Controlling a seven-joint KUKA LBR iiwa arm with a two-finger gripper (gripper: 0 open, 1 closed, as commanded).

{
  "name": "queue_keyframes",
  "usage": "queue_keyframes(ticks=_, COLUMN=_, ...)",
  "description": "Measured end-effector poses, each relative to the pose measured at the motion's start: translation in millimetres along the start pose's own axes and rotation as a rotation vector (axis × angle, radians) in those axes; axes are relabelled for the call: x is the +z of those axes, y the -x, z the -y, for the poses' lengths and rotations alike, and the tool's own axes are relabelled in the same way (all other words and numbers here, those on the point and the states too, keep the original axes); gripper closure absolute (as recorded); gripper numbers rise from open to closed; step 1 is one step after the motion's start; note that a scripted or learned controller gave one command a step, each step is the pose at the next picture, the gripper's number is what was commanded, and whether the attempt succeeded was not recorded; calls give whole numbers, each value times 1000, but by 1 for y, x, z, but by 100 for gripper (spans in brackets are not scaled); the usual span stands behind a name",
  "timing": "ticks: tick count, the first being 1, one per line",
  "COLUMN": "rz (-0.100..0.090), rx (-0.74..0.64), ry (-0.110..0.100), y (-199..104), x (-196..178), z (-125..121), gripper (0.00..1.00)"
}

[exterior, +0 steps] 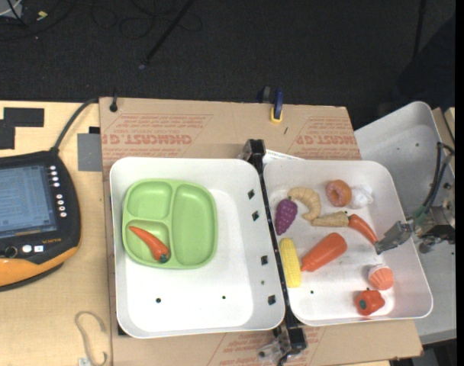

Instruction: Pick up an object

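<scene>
Toy food lay scattered in the right bin (404,197), toward the lower right of the frame: a large carrot (324,252) beside a corn cob (290,262), a purple fruit (285,216), a doughnut (339,193), and a small tomato (369,302) near the bottom corner. At the right edge of that bin sat the gripper (392,236), its dark tip just over the rim and near a slim orange pepper (362,228); whether it was spread or closed could not be told at that size. Nothing appeared to be held. In the left bin (186,296) a green divided plate (171,224) carried a red chilli (149,241). A good pick probably meant choosing a piece standing apart, such as the carrot, coming straight down over its middle, and gripping across its narrow width. Crowded pieces by the doughnut looked riskier.
</scene>
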State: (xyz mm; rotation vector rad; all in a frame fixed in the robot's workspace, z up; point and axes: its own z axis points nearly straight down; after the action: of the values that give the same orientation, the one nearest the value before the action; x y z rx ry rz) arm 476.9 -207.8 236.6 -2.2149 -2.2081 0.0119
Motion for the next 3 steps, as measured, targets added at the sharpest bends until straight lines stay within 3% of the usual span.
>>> queue_keyframes(ticks=1, rz=3, rx=-3, ry=13, y=0, x=-7, z=-2, gripper=0)
queue_keyframes(ticks=3, rz=2, rx=-5, ry=12, y=-12, x=98, z=-15, gripper=0)
